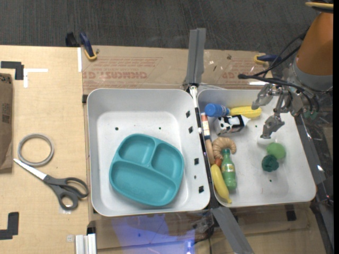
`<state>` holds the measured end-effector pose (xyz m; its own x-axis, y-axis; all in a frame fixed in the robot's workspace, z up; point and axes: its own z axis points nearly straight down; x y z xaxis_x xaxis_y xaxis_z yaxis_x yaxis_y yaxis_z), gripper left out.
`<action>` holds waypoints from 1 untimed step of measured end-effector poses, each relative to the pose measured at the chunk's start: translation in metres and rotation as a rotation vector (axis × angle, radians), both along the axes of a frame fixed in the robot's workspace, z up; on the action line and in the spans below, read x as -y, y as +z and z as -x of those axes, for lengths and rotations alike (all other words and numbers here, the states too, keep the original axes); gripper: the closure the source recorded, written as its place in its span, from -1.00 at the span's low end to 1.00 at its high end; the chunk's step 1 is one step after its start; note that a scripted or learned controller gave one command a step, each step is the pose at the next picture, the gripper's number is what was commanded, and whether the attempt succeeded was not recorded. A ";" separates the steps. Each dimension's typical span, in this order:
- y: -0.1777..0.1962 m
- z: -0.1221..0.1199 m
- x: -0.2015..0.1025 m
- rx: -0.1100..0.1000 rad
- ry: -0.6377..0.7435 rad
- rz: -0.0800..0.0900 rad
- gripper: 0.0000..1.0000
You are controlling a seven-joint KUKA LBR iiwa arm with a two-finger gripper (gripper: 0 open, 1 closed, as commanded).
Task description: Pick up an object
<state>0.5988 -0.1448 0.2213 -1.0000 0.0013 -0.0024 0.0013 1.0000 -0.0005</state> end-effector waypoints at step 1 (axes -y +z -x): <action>-0.129 0.058 -0.030 -0.001 0.160 0.000 -1.00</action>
<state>0.5407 -0.1150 0.0918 -0.9874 -0.1584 -0.0018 -0.1584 0.9874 -0.0003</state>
